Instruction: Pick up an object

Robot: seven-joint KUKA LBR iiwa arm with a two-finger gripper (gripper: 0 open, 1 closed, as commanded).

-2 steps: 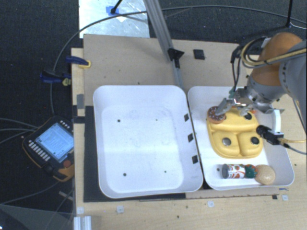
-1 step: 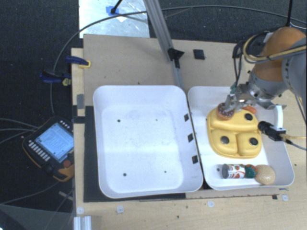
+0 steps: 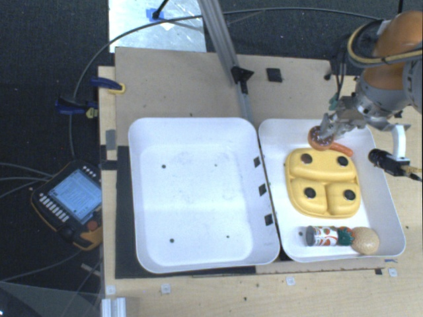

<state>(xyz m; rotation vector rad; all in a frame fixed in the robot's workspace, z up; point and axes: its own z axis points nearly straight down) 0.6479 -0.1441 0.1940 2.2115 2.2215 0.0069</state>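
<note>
The grey arm with its orange band reaches in from the far right, wrist angled down and left, putting the gripper (image 3: 328, 129) low over the far edge of the right white bin (image 3: 383, 200). Its tip meets a small brownish ring-shaped object (image 3: 322, 139); whether it grips it, I cannot tell. Just nearer lies a yellow moulded plastic tray with 4 dark dots (image 3: 324, 181). A small labelled bottle (image 3: 323, 236) and a beige rounded lump (image 3: 365, 240) lie along the near wall. The left white bin (image 3: 198, 193) sits beside it on the worktop (image 3: 178, 84).
</note>
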